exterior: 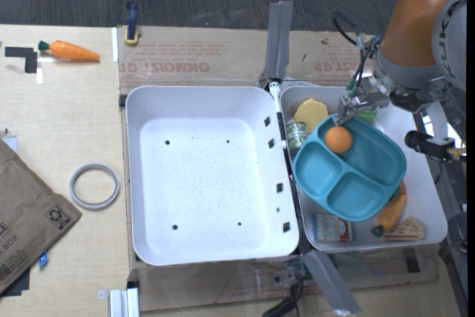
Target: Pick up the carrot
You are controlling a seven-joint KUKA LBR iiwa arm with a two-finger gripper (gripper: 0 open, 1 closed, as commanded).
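An orange carrot [393, 210] lies in the right bin [438, 223] at its front right, partly tucked under the rim of a blue divided plate [356, 174]. Another orange carrot with a green top [68, 50] lies outside the bins on the bench at the far left. My gripper [355, 105] hangs over the back edge of the blue plate, just behind a small orange ball [338, 139] that rests in one of the plate's compartments. It is well away from both carrots.
In the right bin, a yellow item [312, 112] and a green can [296, 135] sit left of the plate, a flat packet [330, 228] and a sandwich-like wedge [407, 231] at the front. The left bin [133, 159] adjoins. A tape ring [94, 185] and cardboard box [26, 211] lie left.
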